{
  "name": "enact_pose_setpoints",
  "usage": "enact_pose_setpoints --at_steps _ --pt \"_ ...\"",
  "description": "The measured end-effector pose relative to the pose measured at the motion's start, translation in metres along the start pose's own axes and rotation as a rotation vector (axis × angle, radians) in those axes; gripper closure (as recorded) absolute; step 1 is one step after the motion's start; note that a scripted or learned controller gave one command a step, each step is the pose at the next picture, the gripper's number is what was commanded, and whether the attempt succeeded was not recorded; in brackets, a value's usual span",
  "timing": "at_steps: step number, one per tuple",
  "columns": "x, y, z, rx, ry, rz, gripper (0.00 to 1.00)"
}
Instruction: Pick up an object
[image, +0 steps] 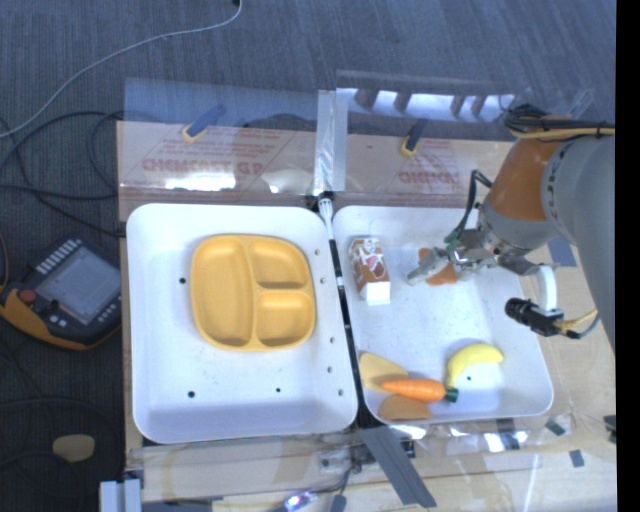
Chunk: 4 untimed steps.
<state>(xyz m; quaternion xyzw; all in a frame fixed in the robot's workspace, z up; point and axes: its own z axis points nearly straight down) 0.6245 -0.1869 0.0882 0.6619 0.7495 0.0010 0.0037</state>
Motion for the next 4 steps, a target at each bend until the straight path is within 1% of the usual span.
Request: enact_pose_setpoints --at_steps 1,2,3,4 --pt "0.02 -0.02 -0.001 -0.006 0.001 0.1 0.0" --pt "0.008 0.017 0.0 -0.002 0.001 0.101 0.0" --pt "0.007 0.018 -0.01 -0.003 -0.004 0.099 1.0" --pt "0.0 0.04 0.001 0.029 0.005 -0.131 1.0"
